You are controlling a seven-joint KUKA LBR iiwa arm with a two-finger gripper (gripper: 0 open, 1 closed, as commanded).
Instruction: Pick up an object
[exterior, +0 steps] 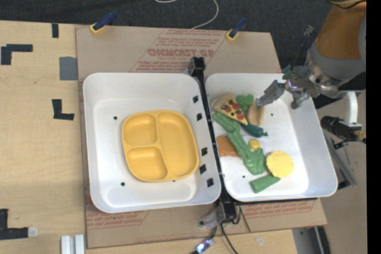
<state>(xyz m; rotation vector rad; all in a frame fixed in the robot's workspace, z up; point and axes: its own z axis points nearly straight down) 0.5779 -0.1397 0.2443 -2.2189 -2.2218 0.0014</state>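
Gripper (284,94) above right bin (309,146), fingers spread, holding nothing. Descend plumb onto pizza slice (232,108); avoid neighbouring green toy (244,149).

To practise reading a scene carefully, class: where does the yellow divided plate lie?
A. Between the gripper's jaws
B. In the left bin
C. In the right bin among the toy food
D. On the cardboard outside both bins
B: the yellow divided plate lies flat on the floor of the left bin, while the pizza slice and other toy food sit in the right bin.
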